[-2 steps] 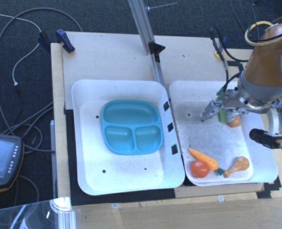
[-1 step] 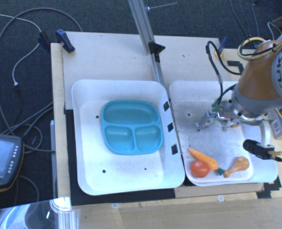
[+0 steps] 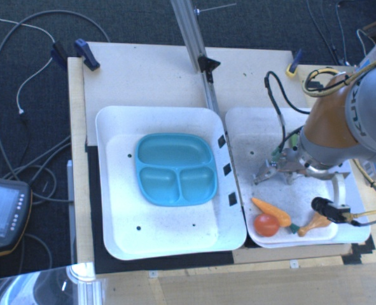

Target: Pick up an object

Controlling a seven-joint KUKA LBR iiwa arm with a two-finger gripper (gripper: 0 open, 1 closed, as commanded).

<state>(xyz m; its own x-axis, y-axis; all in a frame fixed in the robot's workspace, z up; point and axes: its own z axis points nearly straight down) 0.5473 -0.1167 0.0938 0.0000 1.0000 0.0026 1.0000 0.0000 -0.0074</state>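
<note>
end effector (image 3: 271,170) above right bin (image 3: 251,122), nothing held

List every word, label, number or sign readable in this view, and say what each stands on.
No text can be read.
Arm: part of dark lettering shows at the frame's right edge, cut off and unreadable.
Screen at the left edge: lit, content too blurred to read.
Black squares along the seam between the bins: plain marks, no writing.
Blue tray, carrot, tomato: no labels.
</note>
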